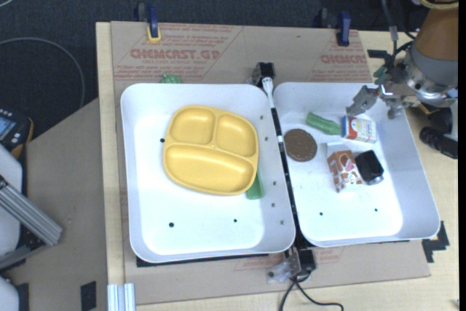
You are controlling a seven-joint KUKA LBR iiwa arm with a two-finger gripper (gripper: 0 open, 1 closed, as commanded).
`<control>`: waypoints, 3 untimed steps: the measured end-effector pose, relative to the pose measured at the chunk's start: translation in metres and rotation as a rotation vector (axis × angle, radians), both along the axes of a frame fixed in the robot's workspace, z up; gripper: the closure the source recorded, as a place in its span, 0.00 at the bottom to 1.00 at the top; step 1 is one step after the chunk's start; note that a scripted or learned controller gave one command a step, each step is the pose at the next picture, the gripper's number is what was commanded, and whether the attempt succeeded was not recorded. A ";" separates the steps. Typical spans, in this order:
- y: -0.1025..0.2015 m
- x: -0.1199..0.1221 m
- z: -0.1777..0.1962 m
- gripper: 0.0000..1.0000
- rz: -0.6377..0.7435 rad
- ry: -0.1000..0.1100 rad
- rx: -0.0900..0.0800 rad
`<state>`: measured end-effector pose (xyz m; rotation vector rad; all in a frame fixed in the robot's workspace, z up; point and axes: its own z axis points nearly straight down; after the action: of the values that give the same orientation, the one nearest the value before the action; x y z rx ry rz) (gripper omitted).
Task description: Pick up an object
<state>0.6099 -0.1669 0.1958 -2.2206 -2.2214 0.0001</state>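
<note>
Here the gripper hangs open and empty, apparently just above the small white carton in the right bin, so a slanted descent could nudge the carton aside into the green piece.

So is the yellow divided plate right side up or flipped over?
Right side up. The yellow divided plate lies flat in the left bin, its three compartments facing up, with nothing visible in them.
</note>
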 end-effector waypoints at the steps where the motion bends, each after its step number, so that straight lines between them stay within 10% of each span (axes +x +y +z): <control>1: 0.000 0.001 0.011 1.00 0.001 -0.004 -0.001; 2: 0.032 -0.051 0.100 1.00 0.002 -0.010 -0.002; 3: 0.045 0.012 0.061 1.00 0.003 -0.003 -0.001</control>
<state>0.6223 -0.1223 0.2565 -2.2192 -2.2275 -0.0019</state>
